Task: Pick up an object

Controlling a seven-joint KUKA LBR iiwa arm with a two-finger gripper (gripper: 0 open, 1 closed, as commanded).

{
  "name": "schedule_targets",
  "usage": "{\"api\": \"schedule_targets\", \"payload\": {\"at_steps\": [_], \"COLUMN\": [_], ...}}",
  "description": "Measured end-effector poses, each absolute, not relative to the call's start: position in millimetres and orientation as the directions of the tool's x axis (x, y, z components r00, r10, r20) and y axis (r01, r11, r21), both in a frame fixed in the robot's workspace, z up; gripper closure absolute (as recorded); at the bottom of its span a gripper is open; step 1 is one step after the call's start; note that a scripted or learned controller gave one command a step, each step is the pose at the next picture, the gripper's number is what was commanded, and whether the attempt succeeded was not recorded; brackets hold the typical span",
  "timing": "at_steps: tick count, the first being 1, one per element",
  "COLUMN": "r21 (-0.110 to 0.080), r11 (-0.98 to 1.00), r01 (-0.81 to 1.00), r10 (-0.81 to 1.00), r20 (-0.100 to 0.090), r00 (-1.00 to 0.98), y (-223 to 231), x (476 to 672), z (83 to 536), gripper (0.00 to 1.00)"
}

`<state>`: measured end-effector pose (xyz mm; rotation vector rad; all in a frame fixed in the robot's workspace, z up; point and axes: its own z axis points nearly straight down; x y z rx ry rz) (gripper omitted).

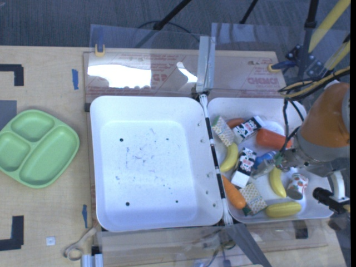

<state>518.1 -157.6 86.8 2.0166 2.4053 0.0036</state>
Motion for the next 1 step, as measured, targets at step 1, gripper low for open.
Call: {"api": "schedule_targets", "payload": {"at_steps": [1], "r21": [0.009], "r11": [0.171], "r01": [0.985], "r10": [0.985], "r20": [-0.004], "r00": [-0.171], "y": [-159.2], "x": [519.4], "z": [98.1], "gripper": [1.00]}}
